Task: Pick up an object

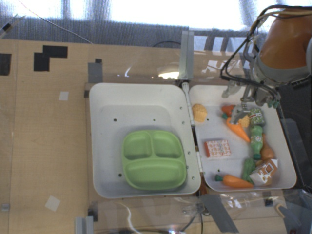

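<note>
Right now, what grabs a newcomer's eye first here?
The green divided plate, lying alone in the left bin, stands out most. Next comes the grey and orange arm reaching in from the right, its pincer low over the orange carrot at the back of the cluttered right bin.

A light wooden bench [44, 140] carries two shallow white bins side by side, their inner edges touching along a central seam. The left bin [105, 111] sits near the middle of the bench, the right bin [212, 99] just beside it toward the arm's side. Black square markings [48, 56] are on the bench surface at the far left, and small pale tape squares [52, 203] lie on the wood near the front left and beside the left bin's far corner. A thin cable [48, 18] crosses the far left edge.
</note>
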You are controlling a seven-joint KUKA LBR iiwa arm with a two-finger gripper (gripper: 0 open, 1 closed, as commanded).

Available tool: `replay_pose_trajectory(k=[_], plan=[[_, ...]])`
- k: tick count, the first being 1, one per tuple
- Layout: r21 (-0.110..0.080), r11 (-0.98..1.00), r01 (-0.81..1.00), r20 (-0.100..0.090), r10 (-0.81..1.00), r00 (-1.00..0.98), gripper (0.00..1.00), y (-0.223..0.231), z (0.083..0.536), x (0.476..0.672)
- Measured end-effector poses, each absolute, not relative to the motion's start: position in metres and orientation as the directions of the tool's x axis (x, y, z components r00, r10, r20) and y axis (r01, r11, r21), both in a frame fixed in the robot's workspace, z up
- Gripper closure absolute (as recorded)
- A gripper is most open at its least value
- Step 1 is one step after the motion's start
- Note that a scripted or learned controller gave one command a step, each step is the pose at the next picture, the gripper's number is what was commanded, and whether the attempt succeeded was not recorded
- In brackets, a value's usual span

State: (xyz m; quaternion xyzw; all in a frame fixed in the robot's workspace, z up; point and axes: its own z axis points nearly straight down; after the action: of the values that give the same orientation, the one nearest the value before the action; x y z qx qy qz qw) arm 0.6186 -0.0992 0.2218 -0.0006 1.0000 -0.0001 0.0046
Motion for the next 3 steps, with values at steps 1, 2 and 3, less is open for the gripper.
replay_pose_trajectory(k=[1, 2, 3], plan=[[0.000, 1.000, 0.027, -0.006, 0.027, -1.000, 0.00, -0.124, 0.095, 0.626], [-0.002, 1.000, 0.019, -0.021, 0.019, -1.000, 1.00, -0.122, 0.111, 0.631], [-0.005, 0.994, -0.107, -0.023, -0.107, -0.994, 1.00, -0.103, 0.093, 0.550]])
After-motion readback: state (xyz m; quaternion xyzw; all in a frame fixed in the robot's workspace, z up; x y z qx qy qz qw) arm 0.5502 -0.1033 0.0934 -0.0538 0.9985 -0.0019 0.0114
